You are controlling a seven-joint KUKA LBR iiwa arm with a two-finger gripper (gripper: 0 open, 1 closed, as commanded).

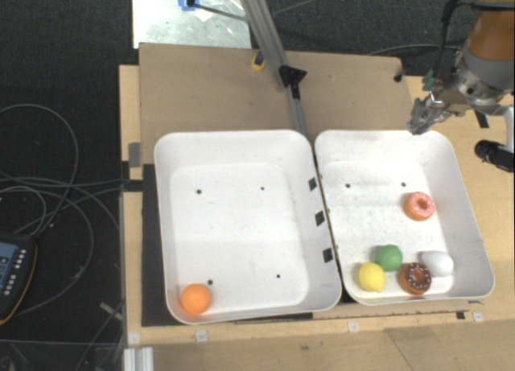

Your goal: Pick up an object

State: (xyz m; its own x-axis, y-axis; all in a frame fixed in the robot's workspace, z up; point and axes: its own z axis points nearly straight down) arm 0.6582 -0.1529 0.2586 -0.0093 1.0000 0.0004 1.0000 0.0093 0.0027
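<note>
Currently the gripper (422,117) is seen hovering over the far rim of the right bin (463,170), nothing held; whether it is wide or narrow cannot be told at this size. Nearest candidate is judged to be the pink donut (418,205), inside the right bin, straight toward the near side from the gripper. Green ball (389,257), yellow ball (372,277), chocolate donut (415,278) and white ball (437,263) are clustered at that bin's near wall.

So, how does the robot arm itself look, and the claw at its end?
The arm has an orange band above a grey, metallic wrist. Black cables loop beside it. The claw is small, grey and metallic, tapering downward; its finer details are too small to tell.
</note>
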